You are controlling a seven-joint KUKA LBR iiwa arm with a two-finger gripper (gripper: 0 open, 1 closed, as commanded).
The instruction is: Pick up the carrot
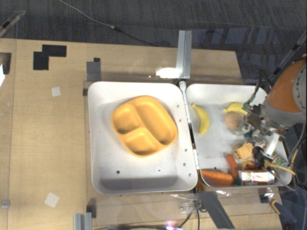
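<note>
So the carrot (217, 178) is lying on its side right along the near wall of the right bin (211, 143), tucked into the near-left corner, basically against the divider between the two bins. Tight spot: rim on one side, and a small red sausage-looking thing (232, 163) just beside its right end, plus a bottle with a red label (256, 178) lying along the same near wall further right. The arm (291, 97) comes in over the right edge of that bin and the gripper (257, 137) hangs over the cluttered right side, near a brown round thing (233, 121) and a cracker-ish piece (243, 151). Can't tell if the jaws are open or closed, too much clutter around them. A banana (202, 119) sits toward the far left of the bin with bare floor around it. Left bin (103, 128) has a yellow divided plate (143, 125) with a wide margin to every wall
</note>
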